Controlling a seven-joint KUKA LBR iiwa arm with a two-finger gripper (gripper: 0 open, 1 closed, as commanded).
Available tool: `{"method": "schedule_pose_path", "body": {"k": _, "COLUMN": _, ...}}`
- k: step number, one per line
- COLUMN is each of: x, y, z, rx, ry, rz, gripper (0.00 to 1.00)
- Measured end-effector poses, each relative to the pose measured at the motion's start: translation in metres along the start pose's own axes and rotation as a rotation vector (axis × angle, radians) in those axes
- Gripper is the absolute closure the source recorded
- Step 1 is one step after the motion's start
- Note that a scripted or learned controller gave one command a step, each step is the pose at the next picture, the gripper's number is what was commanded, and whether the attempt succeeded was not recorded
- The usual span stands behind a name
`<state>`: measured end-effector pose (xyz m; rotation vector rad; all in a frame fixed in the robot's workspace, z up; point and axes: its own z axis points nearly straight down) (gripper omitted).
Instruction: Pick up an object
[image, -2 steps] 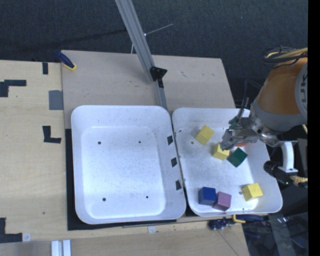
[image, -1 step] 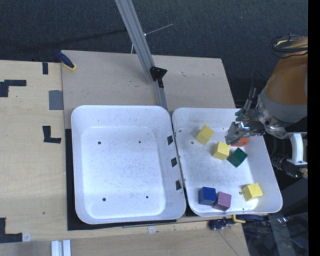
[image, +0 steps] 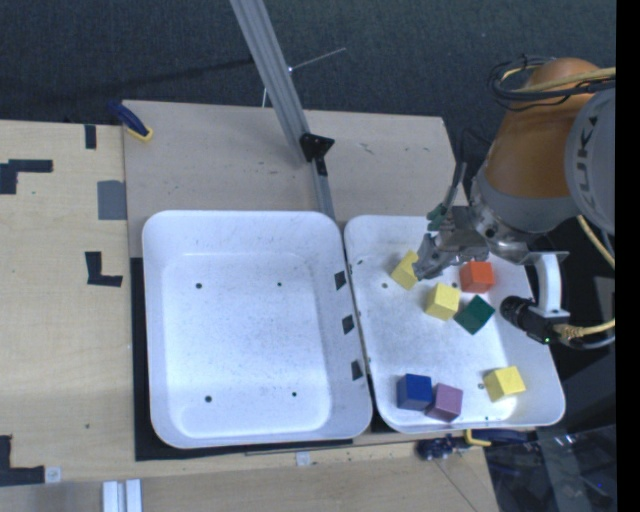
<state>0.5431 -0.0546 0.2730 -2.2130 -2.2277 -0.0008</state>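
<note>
The right bin (image: 385, 340) holds several small blocks. A yellow block (image: 405, 271) lies near its upper left, with my gripper (image: 430, 262) right beside it on the right, low over the bin. An orange block (image: 477, 276) sits just right of the gripper. Below are another yellow block (image: 443, 301) and a dark green block (image: 474, 314). Near the front edge lie a blue block (image: 414, 391), a purple block (image: 446, 401) touching it, and a third yellow block (image: 505, 382). I see nothing held between the fingers.
The left bin (image: 240, 330) stands beside the right one, their rims touching. A slanted metal pole (image: 285, 95) runs down to the bins' shared top corner. The arm's orange band (image: 545, 120) looms at the upper right. A black fitting (image: 530, 315) hangs over the right rim.
</note>
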Motion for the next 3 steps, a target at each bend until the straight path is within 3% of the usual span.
{"method": "schedule_pose_path", "body": {"k": 3, "x": 0.151, "y": 0.063, "z": 0.018, "rx": 0.000, "ry": 0.000, "rz": 0.000, "gripper": 1.00}}
